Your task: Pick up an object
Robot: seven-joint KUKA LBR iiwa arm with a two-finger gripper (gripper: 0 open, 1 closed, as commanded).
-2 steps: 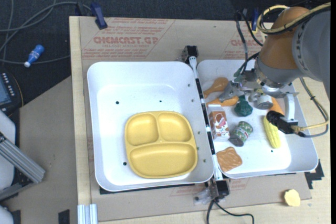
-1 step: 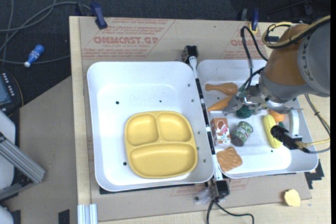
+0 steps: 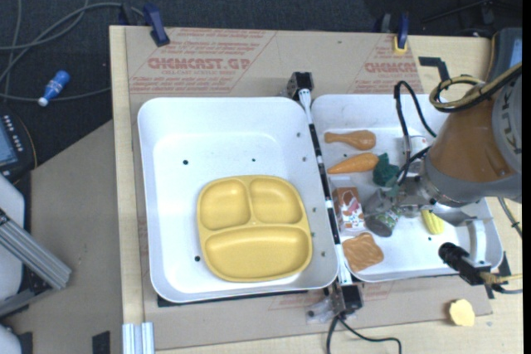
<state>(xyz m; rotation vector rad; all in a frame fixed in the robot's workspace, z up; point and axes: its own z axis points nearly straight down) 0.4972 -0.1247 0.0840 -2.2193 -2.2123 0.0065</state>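
Objects for picking lay in the right bin, and we took them from the near end outward. Nearest we saw a brown bread-like piece, then a small red-and-white packet against the divider. Past that the jaws hung low over the bin floor beside a grey lump; we could not tell whether they were released or clenched. A yellow bit lay by the wrist. Farther on we saw a green item, a carrot and a drumstick. The left bin held a yellow tray.
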